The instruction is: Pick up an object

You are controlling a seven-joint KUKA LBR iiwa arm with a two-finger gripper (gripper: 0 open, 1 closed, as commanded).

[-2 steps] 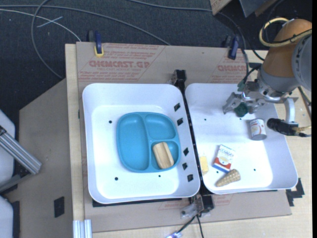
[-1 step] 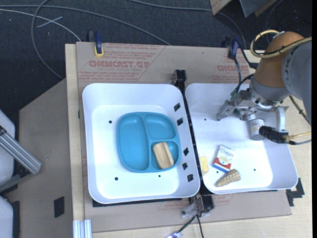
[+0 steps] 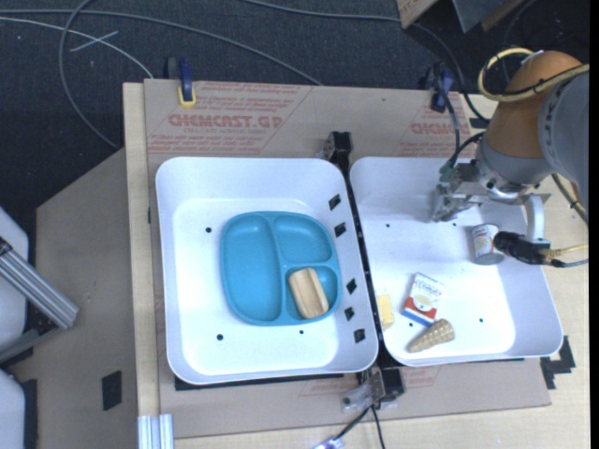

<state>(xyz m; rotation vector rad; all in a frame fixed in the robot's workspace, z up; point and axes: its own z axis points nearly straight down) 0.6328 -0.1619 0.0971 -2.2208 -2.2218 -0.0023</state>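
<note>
We see the hand [image 3: 451, 201] low over the right bin [image 3: 524, 325], its grip state unclear. A small can [image 3: 482, 242] lies just beside it; a carton [image 3: 423, 298] and cone [image 3: 430, 336] lie nearer the front.

This is a robotics lab or test cell, not a home. A plain bench [image 3: 150, 251] topped with printed brown board [image 3: 234, 110] carries two shallow white bins [image 3: 178, 251] set side by side, the board held down by clamps [image 3: 187, 87] at its far edge. A grey industrial arm with an orange band [image 3: 533, 101] reaches in over the right bin. Loose cables [image 3: 112, 26] trail across dark carpet [image 3: 56, 92] behind the bench, and an aluminium frame rail [image 3: 33, 283] stands at the left.
</note>
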